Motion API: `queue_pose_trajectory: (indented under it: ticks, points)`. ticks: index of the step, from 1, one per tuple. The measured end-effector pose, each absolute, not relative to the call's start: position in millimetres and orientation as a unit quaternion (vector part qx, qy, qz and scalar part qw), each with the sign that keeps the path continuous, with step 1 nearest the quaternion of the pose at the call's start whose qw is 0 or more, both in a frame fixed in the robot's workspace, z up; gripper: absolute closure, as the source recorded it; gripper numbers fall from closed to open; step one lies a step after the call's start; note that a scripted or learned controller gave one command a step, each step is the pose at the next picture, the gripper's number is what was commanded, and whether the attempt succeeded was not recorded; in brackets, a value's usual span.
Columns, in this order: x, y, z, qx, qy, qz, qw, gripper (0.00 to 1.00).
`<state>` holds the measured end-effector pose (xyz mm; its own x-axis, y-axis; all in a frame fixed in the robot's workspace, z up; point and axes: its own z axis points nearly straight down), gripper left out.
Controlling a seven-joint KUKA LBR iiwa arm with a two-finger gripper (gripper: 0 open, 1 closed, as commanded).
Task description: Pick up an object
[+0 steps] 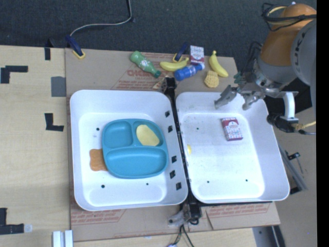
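A small red and white box (232, 128) lies flat in the right bin (241, 187), toward its back right. My gripper (236, 100) hangs over that bin's back edge, a short way behind the box and apart from it. Its two fingers (222, 98) are spread open with nothing between them. In the left bin (85, 189) sits a blue divided plate (134, 149) with a yellow oval piece (148, 135) in its upper right compartment. An orange flat piece (96, 160) pokes out from under the plate's left edge.
Behind the bins on the cardboard lie a green bottle (144, 63), two toy bananas (173, 65) (218, 65), a blue bottle (186, 72), a small red and white carton (197, 53) and a yellow waffle-like piece (211, 78). A black cable (126, 6) runs across the dark floor.
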<state>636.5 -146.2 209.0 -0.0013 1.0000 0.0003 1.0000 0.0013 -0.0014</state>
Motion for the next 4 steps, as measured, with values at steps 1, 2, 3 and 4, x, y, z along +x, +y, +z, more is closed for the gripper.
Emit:
queue_pose_trajectory:
  ticks: [1,2,3,4]
  points:
    - [641.5,-197,112,-0.707,-0.707,0.0023,0.002,0.0]
    - [669.3,-174,86,-0.706,-0.708,0.0,-0.001,0.0]
    - [637.0,-167,87,-0.707,-0.707,-0.0002,-0.003,0.0]
    - [612.4,-161,87,-0.707,-0.707,-0.0007,-0.004,0.0]
